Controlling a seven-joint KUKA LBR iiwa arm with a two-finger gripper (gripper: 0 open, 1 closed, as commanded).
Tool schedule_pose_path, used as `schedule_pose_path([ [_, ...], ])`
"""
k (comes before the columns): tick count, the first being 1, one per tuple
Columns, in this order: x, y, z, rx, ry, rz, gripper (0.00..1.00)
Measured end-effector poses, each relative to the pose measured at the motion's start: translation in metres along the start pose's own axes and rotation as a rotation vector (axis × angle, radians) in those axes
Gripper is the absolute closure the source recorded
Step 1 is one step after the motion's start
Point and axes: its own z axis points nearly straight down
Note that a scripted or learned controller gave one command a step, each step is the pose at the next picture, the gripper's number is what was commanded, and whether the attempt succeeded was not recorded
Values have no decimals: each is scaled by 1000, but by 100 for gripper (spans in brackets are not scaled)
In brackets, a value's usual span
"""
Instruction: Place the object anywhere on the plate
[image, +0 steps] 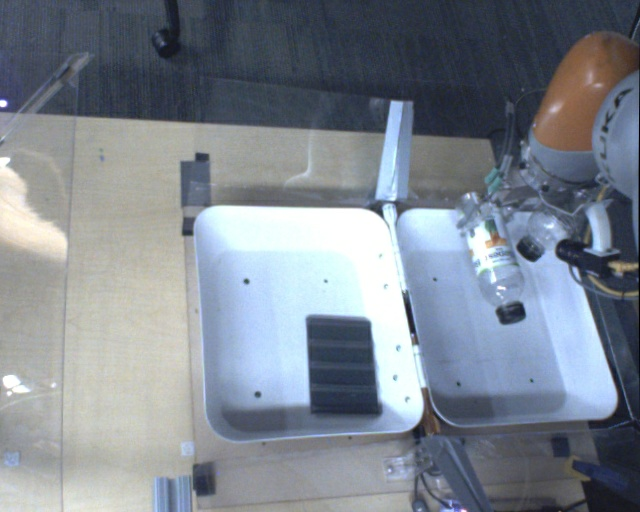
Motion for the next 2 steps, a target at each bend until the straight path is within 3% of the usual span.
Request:
schedule_pose_path([
  [1, 91, -11, -44, -2, 1, -76, 100],
  [2, 146, 8, -62, -1, 1, -197, 100],
])
